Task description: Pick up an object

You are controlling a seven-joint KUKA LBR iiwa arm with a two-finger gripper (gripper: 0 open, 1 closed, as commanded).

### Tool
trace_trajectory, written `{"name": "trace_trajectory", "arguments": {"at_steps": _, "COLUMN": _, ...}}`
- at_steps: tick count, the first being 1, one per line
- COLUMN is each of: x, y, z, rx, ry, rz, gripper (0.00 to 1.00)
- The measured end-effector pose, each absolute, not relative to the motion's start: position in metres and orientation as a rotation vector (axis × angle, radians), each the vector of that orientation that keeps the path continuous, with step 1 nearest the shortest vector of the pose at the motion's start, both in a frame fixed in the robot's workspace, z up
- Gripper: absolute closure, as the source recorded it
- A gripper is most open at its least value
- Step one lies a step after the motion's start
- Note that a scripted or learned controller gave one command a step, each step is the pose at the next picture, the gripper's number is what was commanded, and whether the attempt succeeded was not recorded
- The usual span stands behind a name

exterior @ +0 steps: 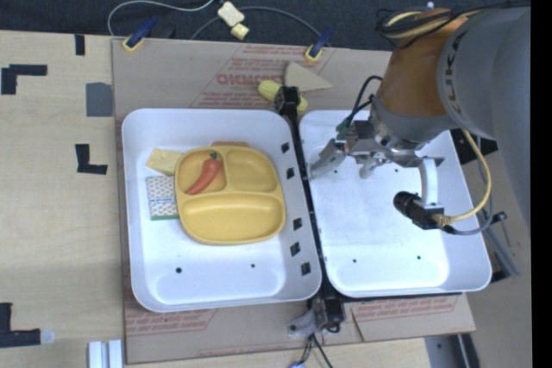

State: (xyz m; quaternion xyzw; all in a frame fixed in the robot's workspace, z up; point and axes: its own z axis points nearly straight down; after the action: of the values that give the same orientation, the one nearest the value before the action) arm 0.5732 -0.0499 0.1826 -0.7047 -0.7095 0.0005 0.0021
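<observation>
- Your gripper (347,158) hangs over the right bin (379,271), close to that bin's left wall and toward its far end. Its two fingers (325,159) are splayed apart with nothing between them.
- Below the gripper you have only bare white bin floor; no object touches the fingers.
- The objects to pick all lie in the left bin (216,284), across the black divider (304,185) from the gripper.
- Nearest to the jaws is the yellow divided plate (237,207), lying flat in the middle of the left bin, well apart from the fingertips.
- A red-orange chili pepper (205,174) lies in the plate's far-left compartment.
- Tucked at the plate's left edge you see a pale yellow sponge-like piece (161,159) and, just in front of it, a small patterned packet (160,196).
- Behind the gripper, the grey arm with its orange band (423,73) comes in from the right.
</observation>
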Motion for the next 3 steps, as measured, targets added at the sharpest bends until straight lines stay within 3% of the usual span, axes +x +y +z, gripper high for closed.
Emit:
{"name": "trace_trajectory", "arguments": {"at_steps": 1, "x": 0.597, "y": -0.096, "z": 0.080, "rx": -2.225, "ry": -2.223, "rz": 0.001, "gripper": 0.00}}
{"name": "trace_trajectory", "arguments": {"at_steps": 2, "x": 0.673, "y": -0.136, "z": 0.249, "rx": -2.234, "ry": -2.238, "rz": -0.016, "gripper": 0.00}}
{"name": "trace_trajectory", "arguments": {"at_steps": 3, "x": 0.654, "y": -0.121, "z": 0.080, "rx": -2.221, "ry": -2.226, "rz": 0.002, "gripper": 0.00}}
